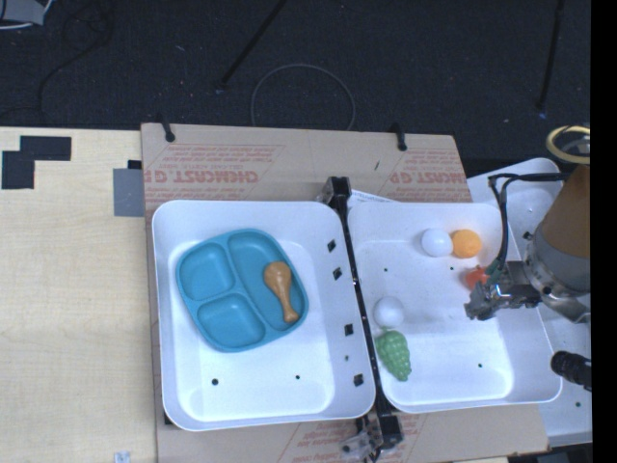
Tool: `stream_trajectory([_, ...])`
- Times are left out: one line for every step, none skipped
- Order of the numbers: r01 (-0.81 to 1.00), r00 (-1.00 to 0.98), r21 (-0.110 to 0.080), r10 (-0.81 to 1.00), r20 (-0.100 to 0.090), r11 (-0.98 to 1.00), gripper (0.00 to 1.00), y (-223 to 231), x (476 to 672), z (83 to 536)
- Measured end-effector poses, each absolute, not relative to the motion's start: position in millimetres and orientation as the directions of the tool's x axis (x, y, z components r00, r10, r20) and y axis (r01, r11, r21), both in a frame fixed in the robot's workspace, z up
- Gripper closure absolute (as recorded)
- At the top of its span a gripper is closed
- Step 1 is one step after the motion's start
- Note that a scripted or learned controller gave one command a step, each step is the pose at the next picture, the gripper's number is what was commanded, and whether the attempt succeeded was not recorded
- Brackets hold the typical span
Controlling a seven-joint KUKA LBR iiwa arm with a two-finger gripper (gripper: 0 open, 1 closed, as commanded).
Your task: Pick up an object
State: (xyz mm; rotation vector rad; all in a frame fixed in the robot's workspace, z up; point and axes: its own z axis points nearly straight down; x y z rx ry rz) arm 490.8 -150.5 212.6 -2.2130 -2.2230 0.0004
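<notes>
The right bin holds a white ball and an orange ball side by side near its far edge. Another white ball and a green bumpy toy lie near the bin's left wall. My gripper hangs low over the right side of this bin, below the orange ball. A small red object lies just beside the gripper on its far side; whether they touch I cannot tell.
The left bin carries a blue divided plate with a tan toy drumstick on its right compartment. A black divider runs between the bins. The arm's grey body stands over the right bin's edge.
</notes>
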Motion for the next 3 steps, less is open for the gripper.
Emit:
stream_trajectory([1.000, -0.004, -0.003, 1.000, 0.003, 0.004, 1.00, -104, 498.7, 214])
stream_trajectory([1.000, -0.005, -0.002, 1.000, 0.002, 0.005, 1.00, -54, 502.5, 224])
stream_trajectory([1.000, -0.005, -0.005, 1.000, 0.003, 0.005, 1.00, 3, 491.9, 218])
